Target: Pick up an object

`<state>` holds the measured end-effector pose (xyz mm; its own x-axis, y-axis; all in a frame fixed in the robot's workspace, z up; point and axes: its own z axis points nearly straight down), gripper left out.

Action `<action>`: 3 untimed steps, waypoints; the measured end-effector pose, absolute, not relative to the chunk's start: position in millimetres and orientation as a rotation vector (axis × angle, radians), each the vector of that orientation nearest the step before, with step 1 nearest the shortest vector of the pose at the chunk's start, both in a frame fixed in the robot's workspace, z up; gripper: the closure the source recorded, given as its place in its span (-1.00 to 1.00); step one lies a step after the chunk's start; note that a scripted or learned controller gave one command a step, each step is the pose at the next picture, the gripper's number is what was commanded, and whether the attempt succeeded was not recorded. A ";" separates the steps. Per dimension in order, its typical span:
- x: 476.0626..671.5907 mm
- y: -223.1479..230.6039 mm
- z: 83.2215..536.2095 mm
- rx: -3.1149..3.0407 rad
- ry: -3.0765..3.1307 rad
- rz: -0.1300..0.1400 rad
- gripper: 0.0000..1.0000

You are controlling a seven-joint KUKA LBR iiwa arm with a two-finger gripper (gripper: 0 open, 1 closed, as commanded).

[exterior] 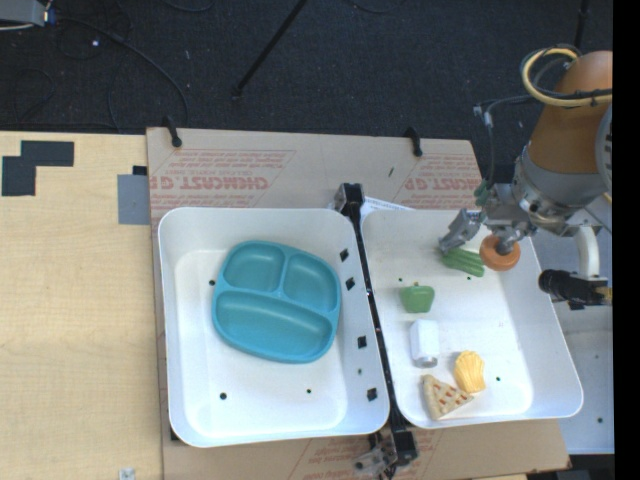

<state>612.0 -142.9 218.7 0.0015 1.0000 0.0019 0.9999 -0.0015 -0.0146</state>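
Note:
My gripper (485, 238) hangs over the far part of the right bin (545, 368), its fingers spread open. A small orange round toy (500, 255) lies just under the right finger. A long green toy vegetable (464, 262) lies below the left finger (459, 231). Nothing is clamped between the fingers. Nearer the front of this bin lie a green pepper toy (417, 296), a white cylinder (424, 340), a yellow toy (469, 372) and a pizza-like wedge (443, 396).
The left bin (185, 368) holds a blue divided plate (277, 300). A black divider rail (365, 308) runs between the bins. The arm's grey and orange body (570, 138) rises at the right, with a black fitting (570, 286) beside the right bin's edge.

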 end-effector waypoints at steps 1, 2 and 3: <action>614.7 -142.9 226.0 -2.220 -2.221 0.002 -1.00; 615.4 -142.8 161.4 -2.216 -2.217 0.008 -1.00; 615.0 -143.0 117.7 -2.217 -2.217 0.007 -1.00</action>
